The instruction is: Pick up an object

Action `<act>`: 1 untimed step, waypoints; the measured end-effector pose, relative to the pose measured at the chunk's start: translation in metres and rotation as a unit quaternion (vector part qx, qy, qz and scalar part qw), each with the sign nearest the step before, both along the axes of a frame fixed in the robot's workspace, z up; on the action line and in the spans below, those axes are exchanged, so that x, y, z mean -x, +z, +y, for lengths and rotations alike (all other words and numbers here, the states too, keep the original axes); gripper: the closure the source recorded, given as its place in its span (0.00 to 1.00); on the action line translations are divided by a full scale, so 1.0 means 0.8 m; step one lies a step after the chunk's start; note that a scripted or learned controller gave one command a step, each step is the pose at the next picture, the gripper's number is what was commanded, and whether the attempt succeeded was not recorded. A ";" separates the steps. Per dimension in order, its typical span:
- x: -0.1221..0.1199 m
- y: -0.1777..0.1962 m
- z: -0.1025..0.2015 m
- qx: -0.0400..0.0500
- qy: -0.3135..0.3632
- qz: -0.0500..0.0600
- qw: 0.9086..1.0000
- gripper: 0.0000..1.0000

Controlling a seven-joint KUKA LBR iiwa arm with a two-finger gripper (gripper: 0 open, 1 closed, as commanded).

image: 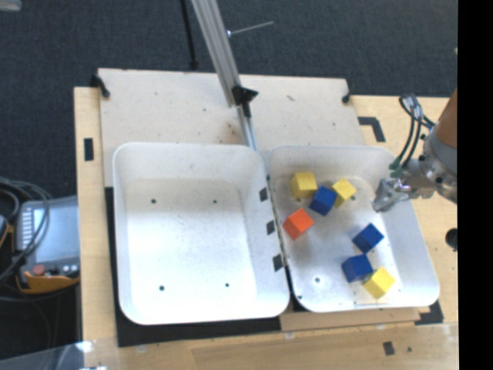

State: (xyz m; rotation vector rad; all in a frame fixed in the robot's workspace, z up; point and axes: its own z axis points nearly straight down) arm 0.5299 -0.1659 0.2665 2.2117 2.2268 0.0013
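Seven small cubes lie in the right shallow white plastic bin point(408, 284): yellow cube point(304, 183), smaller yellow cube point(344, 190) touching a blue cube point(323, 200), orange cube point(299, 223) near the bin's left wall, blue cube point(368, 237) mid-right, blue cube point(357, 267) touching a yellow cube point(379, 282) near the front. Grey tool point(385, 196) hangs over the bin's right edge, nothing held; cannot tell its opening. Left white bin point(192, 230) beside it on the wooden surface point(192, 99).
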 end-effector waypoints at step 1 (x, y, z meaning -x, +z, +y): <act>-0.022 0.007 0.060 -0.001 0.000 0.000 1.000 1.00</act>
